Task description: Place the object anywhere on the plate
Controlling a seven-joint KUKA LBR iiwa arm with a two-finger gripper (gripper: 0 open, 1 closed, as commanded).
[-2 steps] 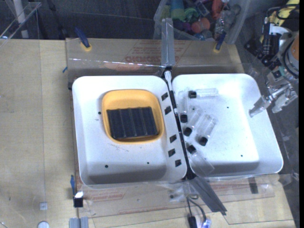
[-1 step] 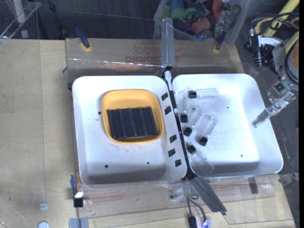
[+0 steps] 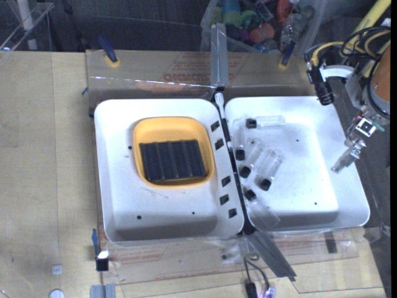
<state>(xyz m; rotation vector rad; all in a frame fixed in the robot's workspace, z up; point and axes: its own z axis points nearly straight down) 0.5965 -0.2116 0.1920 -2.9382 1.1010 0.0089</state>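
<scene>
Several small clear vials with black caps (image 3: 263,166) lie scattered in the left part of the right bin (image 3: 310,203), close to the divider between the two bins. One vial (image 3: 265,122) lies apart at the far side, on its side with its cap pointing left. Three or four more cluster nearer the middle, tilted at different angles, some touching one another; a black cap (image 3: 250,194) sits at the near end of the group. None of them is on the plate.

The plate (image 3: 172,151) is a yellow-orange dish with rounded corners, resting in the left bin (image 3: 118,216), a little toward the far side. A dark ribbed insert (image 3: 172,160) covers most of its floor.

The hand (image 3: 345,159) hangs over the right edge of the right bin, well apart from the vials, its metal tip slanting down and to the left. Whether it is open or closed cannot be made out, and nothing is seen in it.

Behind the bins, on the far side of the counter (image 3: 37,166), stands a clear container of colourful objects (image 3: 257,11).
</scene>
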